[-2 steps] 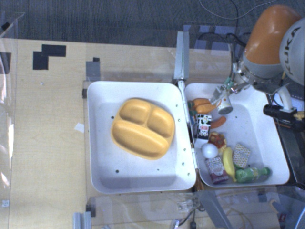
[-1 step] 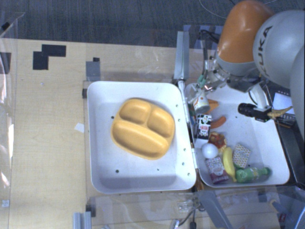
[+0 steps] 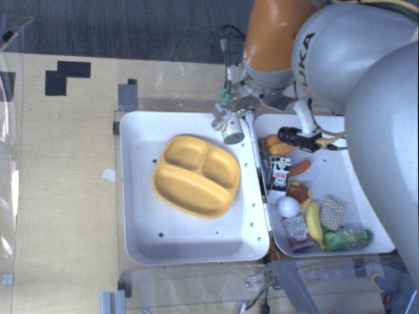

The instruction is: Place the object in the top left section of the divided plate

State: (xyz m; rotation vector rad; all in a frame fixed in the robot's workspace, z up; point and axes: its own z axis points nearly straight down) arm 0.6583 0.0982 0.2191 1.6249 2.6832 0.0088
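Yellow, moulded plastic, the divided plate [image 3: 196, 176] with 3 sections lies tilted in the left white bin [image 3: 141, 241]; take it as your landmark. All 3 sections look bare. Up and to the right of the plate, over the bin's far right corner, the two-finger gripper [image 3: 230, 124] hangs below the arm's orange band [image 3: 275, 25]. A small pale cylindrical object [image 3: 232, 135], cup-like and too blurred to name, sits at the fingertips. It appears clamped between them, though you cannot confirm a firm hold.

Judged risks from here:
1. The hold looks shallow, near the object's upper end, so the object could slip during travel and land on the bin floor beside the plate.
2. The plate sits rotated, so "top left" is ambiguous; a release aimed by bin axes could fall on a ridge or in the wrong section.
3. A round object may roll across a low divider after release.

Right of the plate, the second white bin [image 3: 366, 195] holds mixed toy food, including a banana [image 3: 315, 222] and a white ball [image 3: 287, 207].
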